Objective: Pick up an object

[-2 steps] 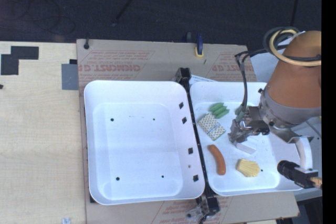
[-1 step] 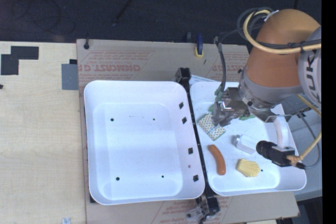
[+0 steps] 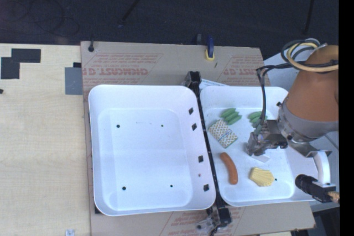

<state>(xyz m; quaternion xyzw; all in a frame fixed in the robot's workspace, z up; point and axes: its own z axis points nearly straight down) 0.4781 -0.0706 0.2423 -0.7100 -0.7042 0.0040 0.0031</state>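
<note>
Cardboard sheet (image 3: 166, 66) under two white bins (image 3: 110, 98); dark floor behind.

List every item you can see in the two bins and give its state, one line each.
Left bin: nothing lying on its floor.
Right bin: holds all the items.
Sausage: lying flat.
Yellow corn piece: lying flat.
Checked packet: lying tilted.
Green pods: lying loose.
Claw: lowered into right bin.

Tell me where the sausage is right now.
The sausage lies in the right bin, near its front left corner, below the checkered block and left of the yellow piece.
</note>
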